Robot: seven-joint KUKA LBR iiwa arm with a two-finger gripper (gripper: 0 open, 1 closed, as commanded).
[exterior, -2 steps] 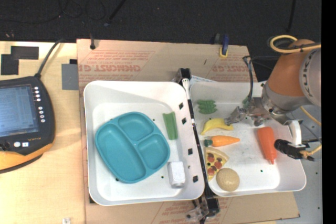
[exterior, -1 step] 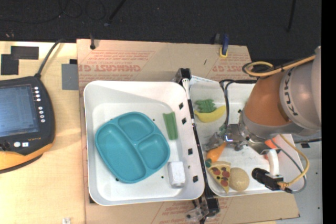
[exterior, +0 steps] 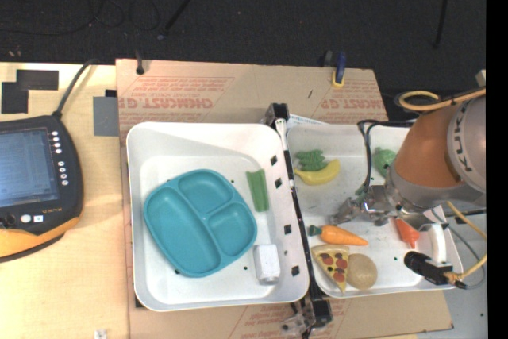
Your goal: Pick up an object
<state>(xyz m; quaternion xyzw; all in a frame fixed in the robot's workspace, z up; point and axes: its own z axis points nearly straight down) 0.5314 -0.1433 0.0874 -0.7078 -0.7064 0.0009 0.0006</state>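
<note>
Metal jaws (exterior: 359, 208) are low in the right white bin (exterior: 349, 140); their opening cannot be told. An orange plastic carrot (exterior: 344, 235), the likeliest target, lies just beneath them, unheld, with a yellow toy banana (exterior: 319, 173) beyond.

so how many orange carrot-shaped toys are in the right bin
2. One orange toy carrot lies mid-bin, just above the toy pizza slice. A smaller reddish-orange carrot piece lies farther right, below the arm. More may be hidden under the arm.

Arm (exterior: 432, 155) reaches in from right — tool (exterior: 359, 209) low, finger state unclear.
</note>
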